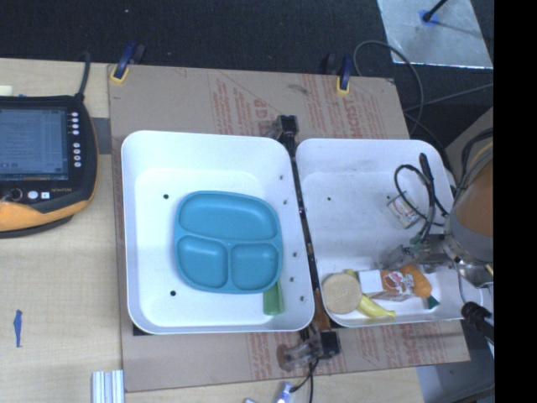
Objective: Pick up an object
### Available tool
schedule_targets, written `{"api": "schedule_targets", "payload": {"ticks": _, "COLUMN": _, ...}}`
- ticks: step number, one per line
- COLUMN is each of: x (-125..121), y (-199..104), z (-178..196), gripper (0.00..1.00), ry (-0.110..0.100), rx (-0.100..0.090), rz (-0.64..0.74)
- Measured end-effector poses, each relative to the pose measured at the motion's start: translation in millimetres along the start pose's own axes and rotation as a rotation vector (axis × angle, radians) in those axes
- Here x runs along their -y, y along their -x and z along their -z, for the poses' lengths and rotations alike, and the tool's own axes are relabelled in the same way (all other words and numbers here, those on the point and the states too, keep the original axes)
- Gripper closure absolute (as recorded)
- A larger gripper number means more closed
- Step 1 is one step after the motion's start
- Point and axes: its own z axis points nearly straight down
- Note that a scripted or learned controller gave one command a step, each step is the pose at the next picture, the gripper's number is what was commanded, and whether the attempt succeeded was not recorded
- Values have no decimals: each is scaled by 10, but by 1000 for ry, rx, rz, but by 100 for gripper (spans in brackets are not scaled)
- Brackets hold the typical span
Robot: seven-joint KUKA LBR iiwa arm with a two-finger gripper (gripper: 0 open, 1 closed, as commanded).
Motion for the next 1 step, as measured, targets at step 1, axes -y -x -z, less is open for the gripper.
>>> {"api": "schedule_targets", "payload": {"ticks": 1, "x": -895, "y": 173, "z": 8, "gripper": 0, "ry": 2, "rx": -1, "rz": -3}}
